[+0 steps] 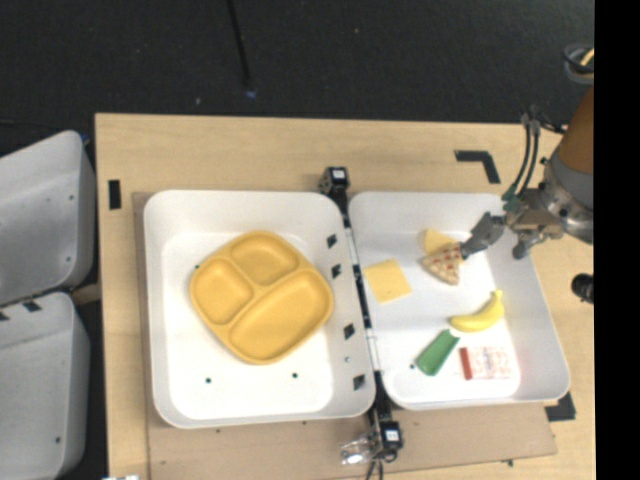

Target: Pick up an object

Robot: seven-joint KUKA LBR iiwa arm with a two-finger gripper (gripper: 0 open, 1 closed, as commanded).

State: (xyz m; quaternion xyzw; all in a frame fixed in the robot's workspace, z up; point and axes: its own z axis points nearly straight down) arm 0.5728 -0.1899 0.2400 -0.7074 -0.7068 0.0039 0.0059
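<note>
In the right bin [540, 298], the pizza slice [442, 261] lies near the far wall, its long axis running toward the arm, and the gripper [478, 238] hangs at its right end, just touching or nearly so, fingers' spread impossible to tell.

The 2 bins, left [170, 388] and right [545, 363], are plain white on a pale wood-coloured worktop [250, 153], and the divided plate [262, 295] in the left one is a warm mustard yellow all over. In the right bin I see a pale yellow square slice [387, 281], a tan pizza wedge [442, 262] dotted with red, a bright yellow banana [479, 314], a green piece [436, 353], and a white packet [489, 362] with red markings. The arm [572, 168] is grey and orange with a dark grey pincer [480, 238].
</note>
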